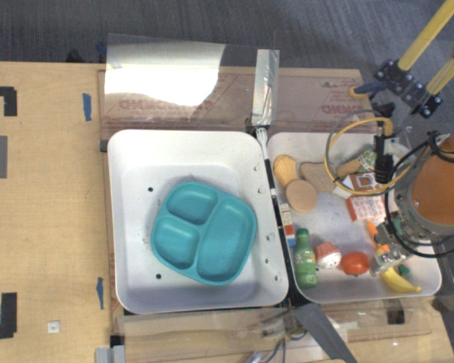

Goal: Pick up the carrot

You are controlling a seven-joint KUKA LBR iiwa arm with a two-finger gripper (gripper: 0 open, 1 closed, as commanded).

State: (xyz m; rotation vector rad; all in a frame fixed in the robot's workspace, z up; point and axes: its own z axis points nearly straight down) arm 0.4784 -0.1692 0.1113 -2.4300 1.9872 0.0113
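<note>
The carrot (374, 231) shows as a small orange piece in the right bin (325, 210), partly hidden under the arm's wrist. My gripper (387, 257) hangs low over the bin's right side, just below the carrot and above the yellow banana (400, 280). The grey arm with its orange band (441, 190) covers the bin's right edge. Nothing can be seen held.
The right bin also holds a red tomato (355, 264), a green bottle (305, 259), a red and white piece (328, 255), a tan disc (302, 197), a yellowish roll (285, 169) and a red-white carton (365, 206). A teal divided plate (204, 233) lies in the left bin (129, 203).
</note>
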